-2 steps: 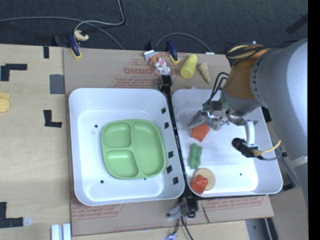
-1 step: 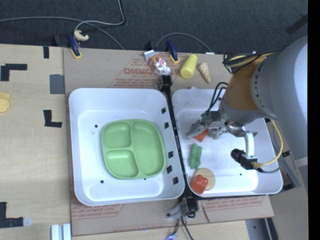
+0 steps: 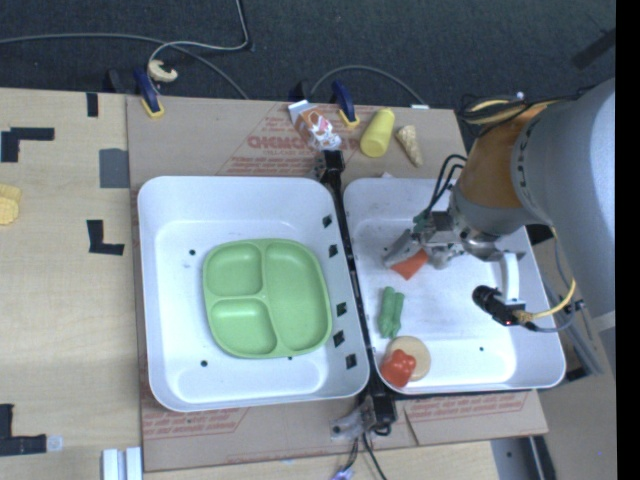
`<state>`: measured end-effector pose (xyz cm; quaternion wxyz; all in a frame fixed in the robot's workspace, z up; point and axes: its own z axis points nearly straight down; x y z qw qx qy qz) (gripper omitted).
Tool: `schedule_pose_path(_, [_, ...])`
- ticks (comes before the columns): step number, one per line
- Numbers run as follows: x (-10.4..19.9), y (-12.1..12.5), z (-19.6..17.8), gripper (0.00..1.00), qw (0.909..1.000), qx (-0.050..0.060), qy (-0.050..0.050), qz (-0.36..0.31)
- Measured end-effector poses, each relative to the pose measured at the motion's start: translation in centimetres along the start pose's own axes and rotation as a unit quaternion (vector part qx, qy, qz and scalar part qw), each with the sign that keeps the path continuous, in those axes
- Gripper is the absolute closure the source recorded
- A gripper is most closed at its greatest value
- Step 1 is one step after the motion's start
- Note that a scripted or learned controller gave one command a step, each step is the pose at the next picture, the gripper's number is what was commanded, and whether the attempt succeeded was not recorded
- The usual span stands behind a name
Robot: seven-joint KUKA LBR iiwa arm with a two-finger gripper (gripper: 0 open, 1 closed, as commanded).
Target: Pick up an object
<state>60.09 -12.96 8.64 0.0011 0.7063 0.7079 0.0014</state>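
Far to the left of the claw [image 3: 412, 251], a yellow scrap [image 3: 8, 206] is seen at the edge of the tabletop [image 3: 60, 318], beside black tape marks [image 3: 100, 238]. Nearer, the left bin [image 3: 160, 268] is occupied by a green divided plate [image 3: 266, 297], lying flat in the middle of it. Behind the claw and slightly left, a small printed packet [image 3: 313, 122], a yellow cylinder [image 3: 377, 133] and a tan cone [image 3: 410, 145] are laid on brown cardboard [image 3: 230, 143] beyond the bins, next to blue clamps [image 3: 150, 93].

The claw is lowered into the right bin [image 3: 500, 363], and an orange-red piece [image 3: 408, 265] is seen at its fingertips; whether it is actually gripped, or how wide the fingers are spread, cannot be told. In front of the claw, a green object [image 3: 390, 311] lies apart from it, and further forward a red object on a tan disc [image 3: 402, 361] rests near the bin's front wall.

A dark carpet [image 3: 400, 18] with grey cables [image 3: 200, 53] is seen beyond the tabletop.
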Motion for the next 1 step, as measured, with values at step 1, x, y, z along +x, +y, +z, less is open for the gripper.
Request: schedule_pose_path(1, [0.01, -0.02, -0.90, 1.00, 1.0000, 0.000, -0.001, 0.000])
